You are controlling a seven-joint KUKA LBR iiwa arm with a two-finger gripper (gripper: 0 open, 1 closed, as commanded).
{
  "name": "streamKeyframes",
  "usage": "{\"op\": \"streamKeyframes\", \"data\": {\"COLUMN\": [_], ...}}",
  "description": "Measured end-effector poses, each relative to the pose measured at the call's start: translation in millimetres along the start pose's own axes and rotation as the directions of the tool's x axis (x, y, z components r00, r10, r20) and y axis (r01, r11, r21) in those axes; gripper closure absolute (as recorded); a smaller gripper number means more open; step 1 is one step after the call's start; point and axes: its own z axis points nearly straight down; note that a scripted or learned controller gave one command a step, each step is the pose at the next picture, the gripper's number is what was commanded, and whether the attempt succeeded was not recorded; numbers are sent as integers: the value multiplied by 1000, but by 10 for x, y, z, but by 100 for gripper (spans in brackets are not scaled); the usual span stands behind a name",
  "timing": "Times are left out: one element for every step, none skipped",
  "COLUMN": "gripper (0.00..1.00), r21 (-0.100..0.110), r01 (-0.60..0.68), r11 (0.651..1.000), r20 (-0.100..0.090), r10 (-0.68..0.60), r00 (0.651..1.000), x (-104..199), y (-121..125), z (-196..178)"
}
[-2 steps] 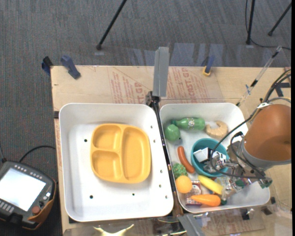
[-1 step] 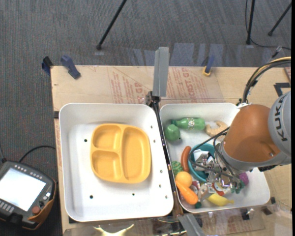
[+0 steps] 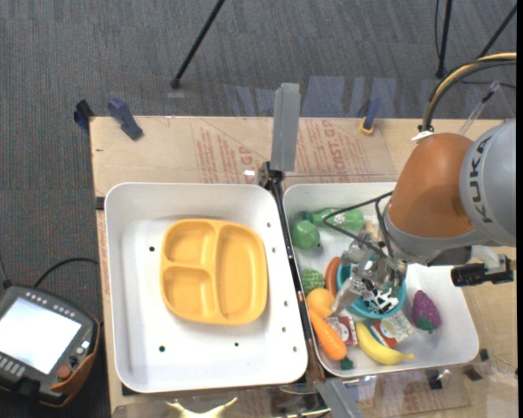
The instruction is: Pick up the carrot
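The carrot is orange with a green tip. It lies slantwise at the front left of the right bin, just below a round orange fruit. My gripper hangs low over the middle of that bin, above the rim of a teal bowl, up and to the right of the carrot. There is nothing that I can see held in it. The arm's orange band and grey wrist cover the bin's right rear part.
Around the carrot lie a banana, a red and white packet, purple grapes, a green pepper and other green toy vegetables. A yellow divided plate sits in the left bin.
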Motion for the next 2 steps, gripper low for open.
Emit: {"op": "streamKeyframes", "data": {"gripper": [100, 100], "r21": [1, -2], "r01": [7, -80], "r11": [1000, 997], "r20": [-3, 8], "r10": [-7, 80], "r00": [1000, 997], "x": [10, -23], "y": [21, -483], "z": [-85, -1378]}}
